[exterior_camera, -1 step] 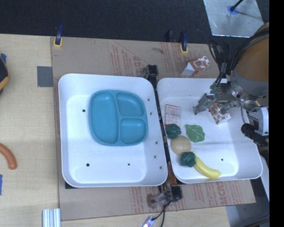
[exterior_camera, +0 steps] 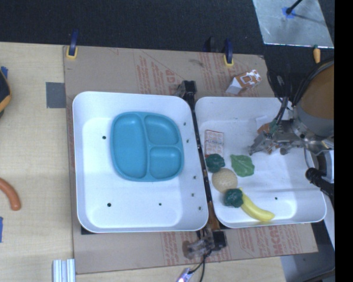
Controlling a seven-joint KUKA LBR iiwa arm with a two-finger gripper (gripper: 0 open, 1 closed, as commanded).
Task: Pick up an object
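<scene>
Right bin, near end: yellow banana touching a dark green broccoli piece
Right bin, middle: beige roundish item, second dark green piece, green leaf, a small printed card by the left wall
Right bin, far end: gripper low over the floor; whether its fingers are parted or closed cannot be told, nothing seen between them
Left bin: blue divided plate
Bench, left: orange sausage lying outside the bins
Beyond right bin: small brown-white packet on the cardboard
</scene>
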